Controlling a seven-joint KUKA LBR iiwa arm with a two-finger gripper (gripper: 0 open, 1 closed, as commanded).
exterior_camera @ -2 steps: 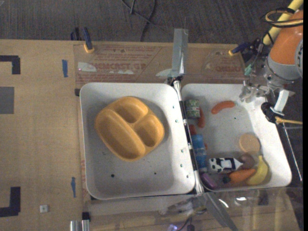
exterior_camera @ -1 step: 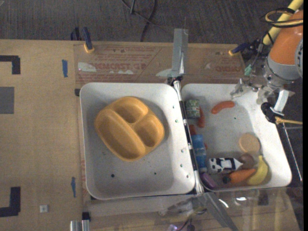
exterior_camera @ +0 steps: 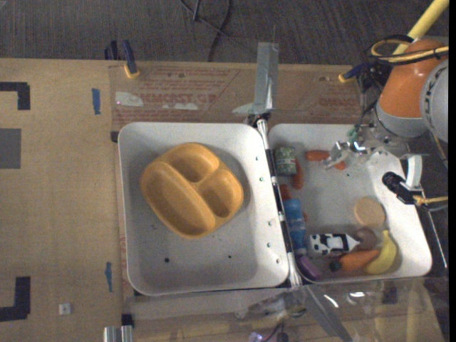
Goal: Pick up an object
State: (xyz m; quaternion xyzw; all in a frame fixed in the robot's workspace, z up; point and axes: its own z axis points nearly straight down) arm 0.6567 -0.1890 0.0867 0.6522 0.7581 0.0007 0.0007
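Orange-yellow divided plate [exterior_camera: 192, 189], white bins [exterior_camera: 142, 262], yellow banana [exterior_camera: 385, 254], black-and-white cow toy [exterior_camera: 329, 244], green can [exterior_camera: 286, 160]

Single fixed camera above the bench [exterior_camera: 57, 191], looking down at a slight slant, mid distance. Both white bins fit whole in frame: left bin [exterior_camera: 142, 262] near centre, right bin [exterior_camera: 335, 205] toward the right. Dark carpet floor [exterior_camera: 85, 13] runs along the top, so the camera faces the bench's far edge. The arm [exterior_camera: 410, 84] enters at upper right.
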